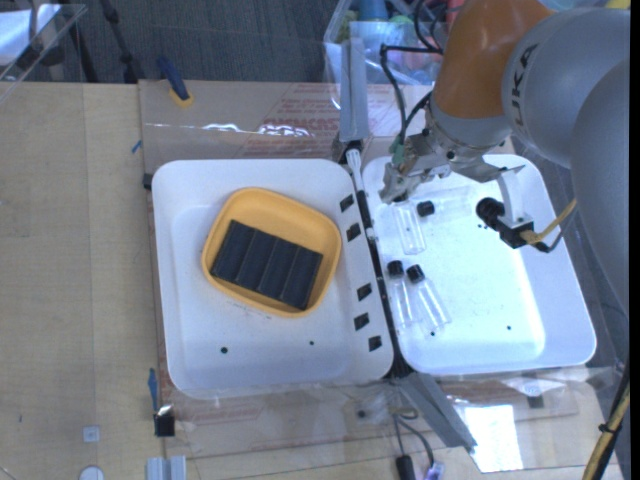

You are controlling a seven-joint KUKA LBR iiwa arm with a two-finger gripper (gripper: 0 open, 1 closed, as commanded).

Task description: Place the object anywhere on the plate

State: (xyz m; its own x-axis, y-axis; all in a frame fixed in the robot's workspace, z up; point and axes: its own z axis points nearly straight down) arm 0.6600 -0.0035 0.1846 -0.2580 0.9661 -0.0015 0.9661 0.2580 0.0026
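A yellow plate [228, 221] with rounded corners sits in the left bin [190, 358]. A black, ridged rectangular object [267, 264] lies flat on the plate, slightly tilted and reaching toward its right rim. My gripper [409, 230] hangs over the left part of the right bin [520, 318], near the divider and well to the right of the plate. Its clear parts with small black fittings blend into the white floor. Nothing shows in the gripper.
A ridge with black clips [362, 268] separates the two bins. The grey arm with its orange band [485, 48] and a black cable [510, 228] reach over the right bin's far side. Clutter in a clear box [400, 8] stands behind the bins.
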